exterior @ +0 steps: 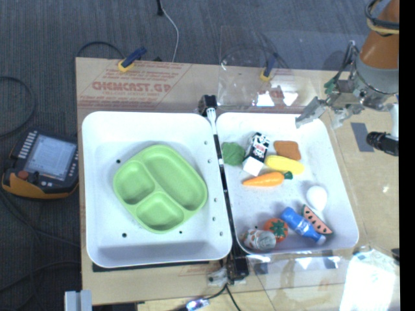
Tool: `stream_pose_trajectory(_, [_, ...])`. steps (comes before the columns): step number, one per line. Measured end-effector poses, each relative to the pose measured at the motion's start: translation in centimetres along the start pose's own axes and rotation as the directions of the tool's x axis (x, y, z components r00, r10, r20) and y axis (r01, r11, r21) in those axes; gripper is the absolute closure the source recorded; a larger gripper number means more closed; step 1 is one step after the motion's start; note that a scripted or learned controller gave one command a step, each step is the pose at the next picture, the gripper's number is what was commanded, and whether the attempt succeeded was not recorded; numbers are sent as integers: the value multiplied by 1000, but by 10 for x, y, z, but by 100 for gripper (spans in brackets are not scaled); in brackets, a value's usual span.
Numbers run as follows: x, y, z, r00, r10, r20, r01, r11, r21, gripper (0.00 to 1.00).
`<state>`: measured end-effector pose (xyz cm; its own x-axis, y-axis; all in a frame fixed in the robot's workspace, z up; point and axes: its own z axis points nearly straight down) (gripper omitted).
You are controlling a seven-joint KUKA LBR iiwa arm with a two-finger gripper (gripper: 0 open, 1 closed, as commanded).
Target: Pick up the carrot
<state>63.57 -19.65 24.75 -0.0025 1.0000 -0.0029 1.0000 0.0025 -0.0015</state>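
Nearest, carrot (263, 180) is lying crosswise, down-left of the gripper (310, 115) hovering with fingers spread, pinching nothing

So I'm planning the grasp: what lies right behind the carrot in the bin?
Directly behind the carrot sit a white block and a yellow piece, both very close to it. Whether they touch it is unclear. What lies beneath the carrot is covered.
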Motion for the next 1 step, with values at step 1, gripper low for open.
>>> stream_pose_trajectory(1, [24, -25, 142, 960, -279, 3, 279, 960, -8, 0])
